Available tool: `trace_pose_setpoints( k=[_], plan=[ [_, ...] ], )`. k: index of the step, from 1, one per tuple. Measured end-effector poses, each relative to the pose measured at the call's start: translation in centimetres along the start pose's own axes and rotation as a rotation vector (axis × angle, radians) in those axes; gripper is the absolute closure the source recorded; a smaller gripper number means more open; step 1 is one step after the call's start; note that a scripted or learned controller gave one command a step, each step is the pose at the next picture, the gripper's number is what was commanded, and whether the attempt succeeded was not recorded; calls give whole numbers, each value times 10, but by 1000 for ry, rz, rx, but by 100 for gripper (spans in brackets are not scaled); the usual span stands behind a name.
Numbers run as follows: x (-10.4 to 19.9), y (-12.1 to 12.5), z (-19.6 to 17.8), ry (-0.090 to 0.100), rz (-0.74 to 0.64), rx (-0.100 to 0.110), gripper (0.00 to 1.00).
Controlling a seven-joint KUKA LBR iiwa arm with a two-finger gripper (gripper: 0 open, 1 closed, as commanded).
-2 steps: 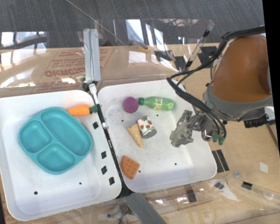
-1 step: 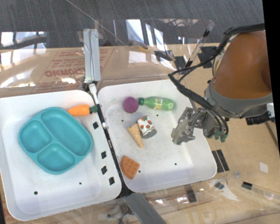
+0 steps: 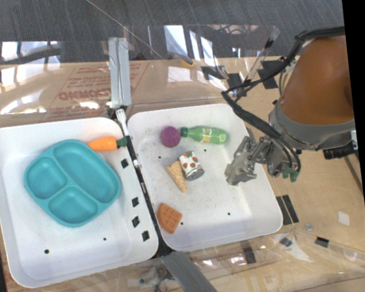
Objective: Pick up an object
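Observation:
My gripper (image 3: 239, 169) hangs over the right side of the right bin (image 3: 256, 215), with nothing seen between its fingers. To its left lie a small white can with red spots (image 3: 191, 165) and a tan cone-shaped piece (image 3: 177, 175). Farther back are a purple ball (image 3: 170, 136) and a green bottle (image 3: 205, 134) lying on its side. A waffle-patterned orange piece (image 3: 169, 217) lies near the bin's front left corner.
The left bin (image 3: 25, 258) holds a teal divided plate (image 3: 73, 182). An orange carrot (image 3: 103, 144) lies at the plate's back right, near the divider between the bins. Black cables (image 3: 248, 89) run from the arm over the right bin's back right corner.

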State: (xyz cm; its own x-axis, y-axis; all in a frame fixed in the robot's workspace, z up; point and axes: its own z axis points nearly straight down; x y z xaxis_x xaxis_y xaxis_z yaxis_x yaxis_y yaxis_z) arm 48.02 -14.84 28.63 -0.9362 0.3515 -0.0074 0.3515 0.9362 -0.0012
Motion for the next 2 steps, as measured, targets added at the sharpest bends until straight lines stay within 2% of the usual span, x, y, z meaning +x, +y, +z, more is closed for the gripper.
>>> trace_pose_setpoints(
  k=[2],
  plan=[
    [-3,1,-22,-6,-6,1,100]
  ],
)
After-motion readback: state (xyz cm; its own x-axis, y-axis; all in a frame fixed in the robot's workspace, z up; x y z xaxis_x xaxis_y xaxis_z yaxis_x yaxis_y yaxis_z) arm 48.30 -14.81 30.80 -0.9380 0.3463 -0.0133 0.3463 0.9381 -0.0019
